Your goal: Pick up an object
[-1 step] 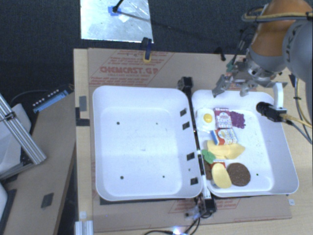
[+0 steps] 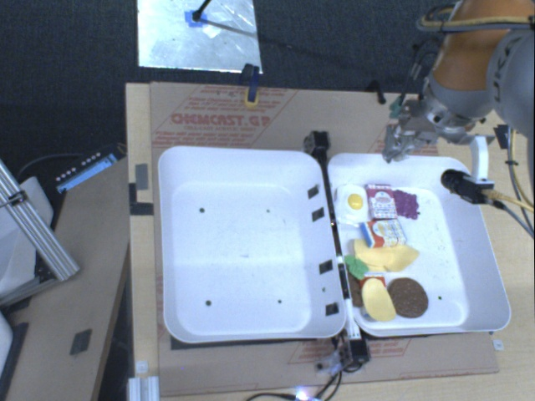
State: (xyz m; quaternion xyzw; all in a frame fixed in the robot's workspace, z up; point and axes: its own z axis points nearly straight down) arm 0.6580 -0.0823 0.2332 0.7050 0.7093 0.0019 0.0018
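Cardboard reads "CHEMCAST GP"; jaws above right bin, state indiscernible.

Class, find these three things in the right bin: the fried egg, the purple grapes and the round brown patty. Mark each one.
fried egg (image 2: 354, 200), camera view, on its yellow yolk.
purple grapes (image 2: 407, 202), camera view, middle of the bunch.
round brown patty (image 2: 409, 297), camera view, centre of its top face.
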